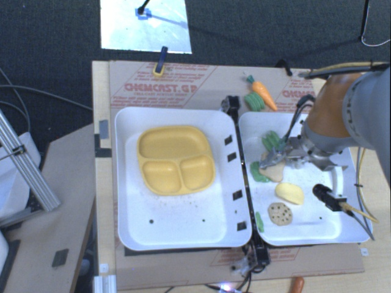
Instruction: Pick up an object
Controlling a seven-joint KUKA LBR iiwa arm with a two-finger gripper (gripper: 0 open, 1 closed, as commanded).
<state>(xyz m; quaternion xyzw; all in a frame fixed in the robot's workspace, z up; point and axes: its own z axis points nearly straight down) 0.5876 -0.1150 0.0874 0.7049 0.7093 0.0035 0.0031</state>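
In the right bin (351, 234), a cookie (280, 213) and a yellow piece (289, 193) are left loose nearest. Beyond, the gripper (269, 161) is lowered over a pale piece (270, 173), likely targeted; whether the jaws are clenched cannot be told.

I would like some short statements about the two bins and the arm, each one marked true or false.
1. The yellow divided tray lies in the left bin. True.
2. The cookie lies in the left bin. False: it lies in the right bin.
3. The carrot lies outside both bins. True.
4. The gripper hangs over the left bin. False: it is over the right bin.
5. The yellow lemon-like piece is inside the divided tray. False: it lies on the right bin's floor.
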